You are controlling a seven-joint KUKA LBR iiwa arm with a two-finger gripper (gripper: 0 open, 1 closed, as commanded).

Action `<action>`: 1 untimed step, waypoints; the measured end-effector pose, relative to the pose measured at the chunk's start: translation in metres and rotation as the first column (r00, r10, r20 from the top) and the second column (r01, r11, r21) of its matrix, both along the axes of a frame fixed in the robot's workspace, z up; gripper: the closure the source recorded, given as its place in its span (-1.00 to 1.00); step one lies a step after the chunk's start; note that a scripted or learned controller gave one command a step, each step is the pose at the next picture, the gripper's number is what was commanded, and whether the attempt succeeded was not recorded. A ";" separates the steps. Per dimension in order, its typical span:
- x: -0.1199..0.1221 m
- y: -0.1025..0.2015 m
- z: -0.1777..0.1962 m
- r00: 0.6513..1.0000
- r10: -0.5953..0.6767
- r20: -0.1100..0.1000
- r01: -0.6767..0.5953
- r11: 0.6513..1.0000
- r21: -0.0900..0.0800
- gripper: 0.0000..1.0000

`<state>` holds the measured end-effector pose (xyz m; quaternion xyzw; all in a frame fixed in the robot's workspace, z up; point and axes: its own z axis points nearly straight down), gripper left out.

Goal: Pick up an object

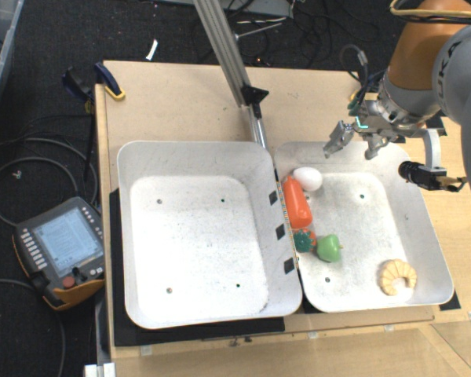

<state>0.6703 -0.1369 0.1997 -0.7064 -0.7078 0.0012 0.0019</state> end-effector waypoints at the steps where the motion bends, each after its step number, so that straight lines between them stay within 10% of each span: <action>1: 0.001 0.000 0.003 1.000 0.002 0.004 -0.002 1.000 -0.002 -1.00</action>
